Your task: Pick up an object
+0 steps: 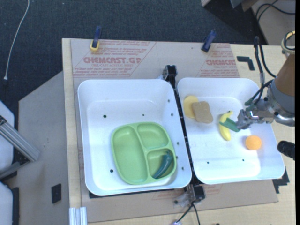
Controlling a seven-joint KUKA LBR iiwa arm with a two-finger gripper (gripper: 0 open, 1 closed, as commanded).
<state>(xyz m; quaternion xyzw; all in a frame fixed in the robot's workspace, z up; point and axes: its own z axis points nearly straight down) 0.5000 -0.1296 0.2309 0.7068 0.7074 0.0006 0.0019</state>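
My gripper reaches in from the right and sits low over the right bin. It is right beside a yellow banana, touching or nearly touching a small green piece that lies across the banana. An orange ball rests just below and to the right of the gripper. A tan sponge-like block lies on a yellow round piece at the bin's upper left.
The left bin holds a green divided plate with a dark teal pepper-like item in its lower right compartment. Black clamps join the bins at the divider. Cables hang near the arm at the right.
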